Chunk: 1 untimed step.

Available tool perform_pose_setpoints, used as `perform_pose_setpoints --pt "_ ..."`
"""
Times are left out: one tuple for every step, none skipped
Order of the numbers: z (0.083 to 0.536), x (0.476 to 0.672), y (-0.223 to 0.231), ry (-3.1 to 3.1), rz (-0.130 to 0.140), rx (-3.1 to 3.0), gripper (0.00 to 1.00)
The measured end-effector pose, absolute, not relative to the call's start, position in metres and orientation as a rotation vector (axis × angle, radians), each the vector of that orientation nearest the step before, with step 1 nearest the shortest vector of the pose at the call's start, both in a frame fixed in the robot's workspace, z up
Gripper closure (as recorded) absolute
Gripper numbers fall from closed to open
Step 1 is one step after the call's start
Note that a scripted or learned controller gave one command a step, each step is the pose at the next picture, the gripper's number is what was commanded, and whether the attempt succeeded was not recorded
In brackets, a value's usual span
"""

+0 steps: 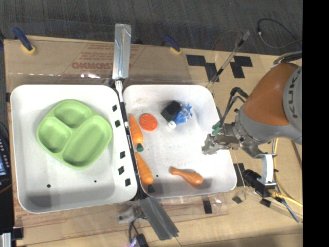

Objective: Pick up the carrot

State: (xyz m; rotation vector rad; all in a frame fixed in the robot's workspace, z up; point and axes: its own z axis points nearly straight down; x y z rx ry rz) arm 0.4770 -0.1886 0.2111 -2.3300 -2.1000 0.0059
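While our hand (212, 144) hangs over the right edge of the right-hand shallow white plastic bin (169, 92), we cannot tell how it is set, because the metal parts blur together from above. We see two long orange plastic carrots lying end to end against that bin's left wall: the upper one (135, 129) near a round orange disc-shaped toy (148, 122), the lower one (144, 171) by the bottom left corner. A tan drumstick-shaped toy (187, 175) lies between us and the lower carrot. To do this step well, we judge we should cross the bin leftward, turn the hand across the carrot's narrow width, and descend a little away from the wall so one side does not strike the rim.
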Motion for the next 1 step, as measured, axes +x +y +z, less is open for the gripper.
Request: perform_pose_setpoints --pt "0.2112 0.477 -0.1886 -2.101 0.006 -2.329 0.0"
